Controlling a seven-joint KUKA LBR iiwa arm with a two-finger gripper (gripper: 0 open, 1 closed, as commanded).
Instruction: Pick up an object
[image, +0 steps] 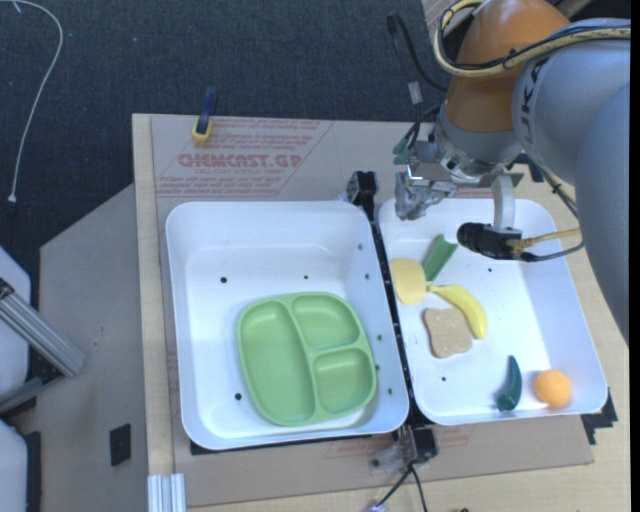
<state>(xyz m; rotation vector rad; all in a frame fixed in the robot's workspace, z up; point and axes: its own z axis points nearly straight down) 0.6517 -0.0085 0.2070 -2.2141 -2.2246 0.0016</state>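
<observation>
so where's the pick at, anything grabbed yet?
Nothing looks picked yet. The tool hangs over the far left corner of the right bin, with nothing seen between its tips. The banana, toast slice, orange and the green pieces all lie on the bin floor. Left: descend, grasp, lift. The green plate sits in the left bin.

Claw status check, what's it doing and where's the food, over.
Claw above right bin's far left corner, nothing seen in it. Banana, bread slice, orange lying loose in that bin. Green divided plate in left bin, not in the way.
</observation>
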